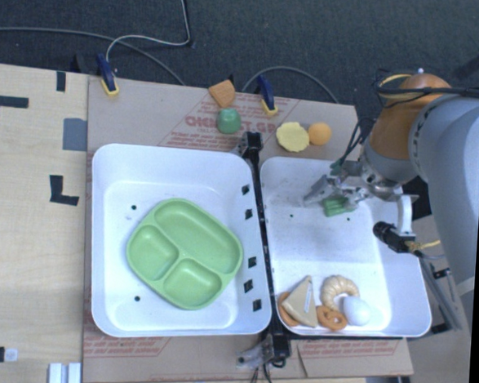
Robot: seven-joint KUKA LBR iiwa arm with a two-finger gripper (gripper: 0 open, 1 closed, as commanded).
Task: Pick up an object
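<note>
Pincer (335, 193) low at twelve o'clock in the right bin (396, 297), fingers spread around, we reckon, a small green object (335, 207) it has yet to clamp, while the toy food pile (330, 303) waits at six o'clock.

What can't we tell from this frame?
- Gripper: finger state too small and blurred, camera view; whether it grips the green object is unclear.
- Green object: type unreadable, partly covered by the gripper.
- Toy food pile in the right bin: items overlap, so the count is unclear.
</note>
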